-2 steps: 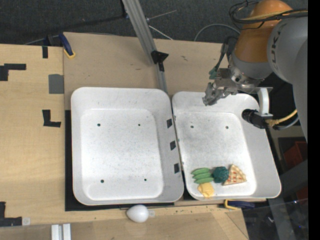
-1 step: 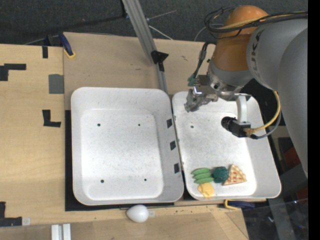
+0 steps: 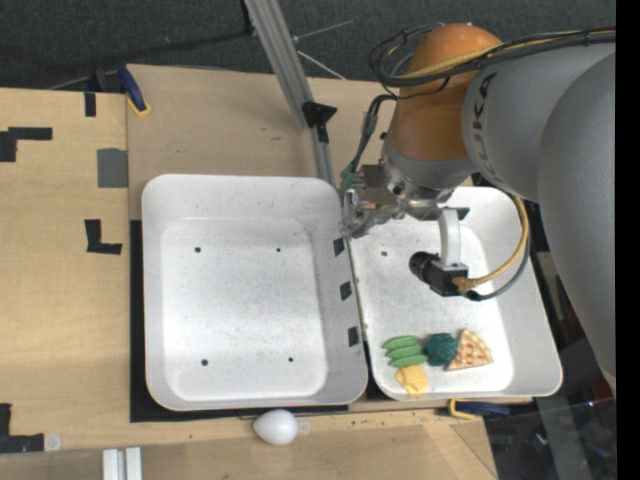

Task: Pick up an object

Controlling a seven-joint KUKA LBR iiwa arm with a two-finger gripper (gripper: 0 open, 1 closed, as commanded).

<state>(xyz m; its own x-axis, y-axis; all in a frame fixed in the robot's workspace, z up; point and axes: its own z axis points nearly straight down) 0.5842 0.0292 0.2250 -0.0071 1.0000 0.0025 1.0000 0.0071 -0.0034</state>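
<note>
The gripper (image 3: 352,220) hangs low over the far left corner of the right bin (image 3: 535,368), just beside the wall it shares with the left bin (image 3: 160,268); whether it is spread or pressed together cannot be told. Nothing visible sits between it. Well apart from it, against the right bin's near wall, lie a green pea pod (image 3: 403,348), a dark green broccoli piece (image 3: 439,347), a yellow toy (image 3: 411,378) and a pizza slice (image 3: 469,351), clustered close together. A white egg-shaped object (image 3: 275,427) rests on the bench just outside the left bin's near wall.
</note>
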